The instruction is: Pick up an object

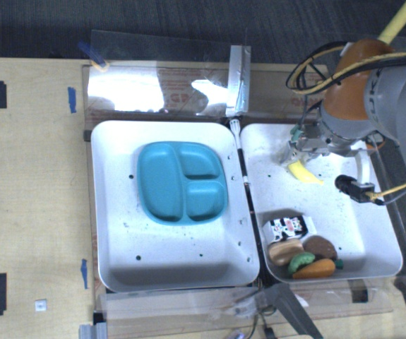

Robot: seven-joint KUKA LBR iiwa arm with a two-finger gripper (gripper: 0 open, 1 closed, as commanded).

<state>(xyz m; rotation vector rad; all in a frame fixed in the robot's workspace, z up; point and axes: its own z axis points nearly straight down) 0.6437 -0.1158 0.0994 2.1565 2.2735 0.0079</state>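
Note:
My gripper (303,152) is low in the right bin (372,224), near its back left part, right over a small yellow piece (304,171) that lies on the bin floor. The yellow piece pokes out just below the fingertips. Along the bin's front edge sit a black-and-white patterned item (288,227), a tan piece (284,249), a brown piece (320,246), a green one (302,261) and an orange one (315,268), packed close together.
The left bin (111,210) holds a blue divided plate (183,182). A clear plastic sheet (160,90) and a metal divider (238,80) stand behind the bins. Cables (315,69) loop near the arm's orange band (351,76).

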